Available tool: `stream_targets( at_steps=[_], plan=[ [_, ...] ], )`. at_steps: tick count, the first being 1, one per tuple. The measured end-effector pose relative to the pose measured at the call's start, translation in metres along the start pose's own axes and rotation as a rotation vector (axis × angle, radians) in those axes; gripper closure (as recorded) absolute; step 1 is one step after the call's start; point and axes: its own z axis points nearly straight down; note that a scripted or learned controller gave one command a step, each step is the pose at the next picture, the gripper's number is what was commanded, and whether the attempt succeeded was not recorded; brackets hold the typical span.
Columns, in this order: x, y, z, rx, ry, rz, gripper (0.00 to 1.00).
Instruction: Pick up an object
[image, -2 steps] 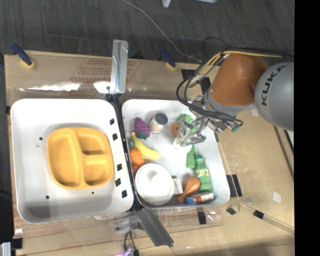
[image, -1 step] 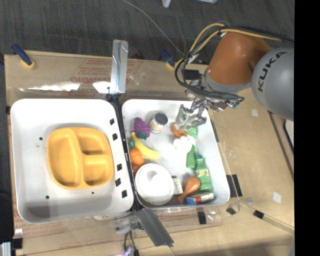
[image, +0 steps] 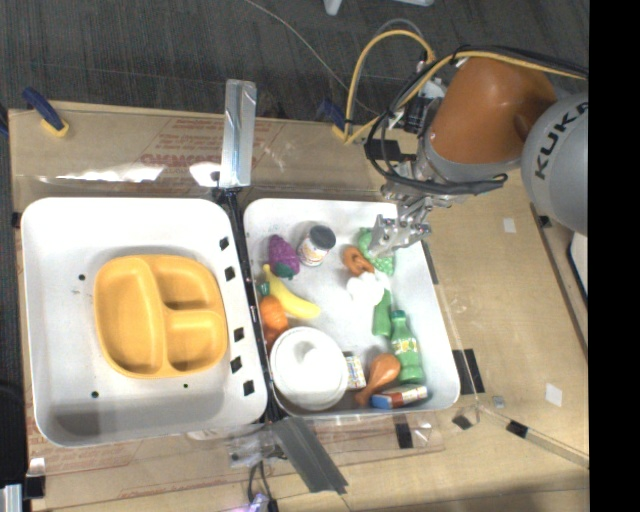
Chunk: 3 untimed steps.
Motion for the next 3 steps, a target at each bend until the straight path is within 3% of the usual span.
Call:
stream_targets(
  at_steps=[1, 2, 3],
  plan=[
    [0.003, 0.007, -0.095, 0.005, 0.002, 0.187, 1.00],
    [-0.020, 0.005, 0.001, -0.013, 0.000, 0.240, 1.00],
    [0.000, 0.000, -0.024, -0.003, -0.001, -0.350, 1.00]
  ],
)
